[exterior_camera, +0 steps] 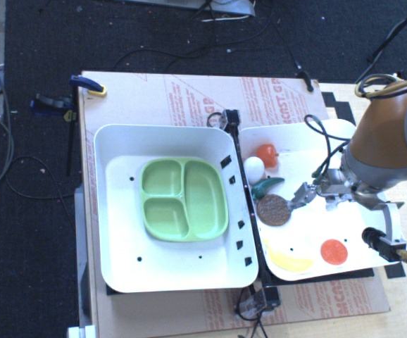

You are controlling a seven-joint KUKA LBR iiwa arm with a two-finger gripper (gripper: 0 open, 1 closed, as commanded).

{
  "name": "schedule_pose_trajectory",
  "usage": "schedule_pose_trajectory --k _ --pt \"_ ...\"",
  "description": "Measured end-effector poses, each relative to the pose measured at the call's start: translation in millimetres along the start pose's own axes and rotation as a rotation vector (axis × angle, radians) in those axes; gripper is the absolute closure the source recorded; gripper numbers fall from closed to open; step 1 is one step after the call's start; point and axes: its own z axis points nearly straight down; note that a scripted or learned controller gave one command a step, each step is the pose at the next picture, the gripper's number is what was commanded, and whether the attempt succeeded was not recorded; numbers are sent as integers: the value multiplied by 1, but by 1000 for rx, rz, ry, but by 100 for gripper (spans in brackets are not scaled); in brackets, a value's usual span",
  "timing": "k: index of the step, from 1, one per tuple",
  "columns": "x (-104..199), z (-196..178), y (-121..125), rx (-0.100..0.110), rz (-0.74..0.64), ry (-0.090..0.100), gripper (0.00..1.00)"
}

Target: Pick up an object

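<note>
Looking down on the tabletop [161, 97], I have the left bin [119, 259] carrying a green divided plate [184, 198], and the right bin [309, 139] carrying all the small pieces. My arm [386, 136] reaches in from the right and the claw [303, 194] sits low over the right bin, just beside a brown round patty [273, 209]. I cannot tell from this angle how the claw is set, and I see nothing gripped in it. A teal piece [265, 186] lies touching the patty's upper edge, with a white egg [253, 167] and an orange-red tomato [266, 153] right above. Nearer the front edge lie a yellow banana [290, 260] and a red disc [334, 251], well apart from the claw.
</note>
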Motion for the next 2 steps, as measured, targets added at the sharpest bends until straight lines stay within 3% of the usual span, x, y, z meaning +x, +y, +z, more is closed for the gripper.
schedule_pose_trajectory --k 1,2 --pt "-8 58 -5 0 1 0 0" --pt "-8 74 -3 -11 0 -1 0"
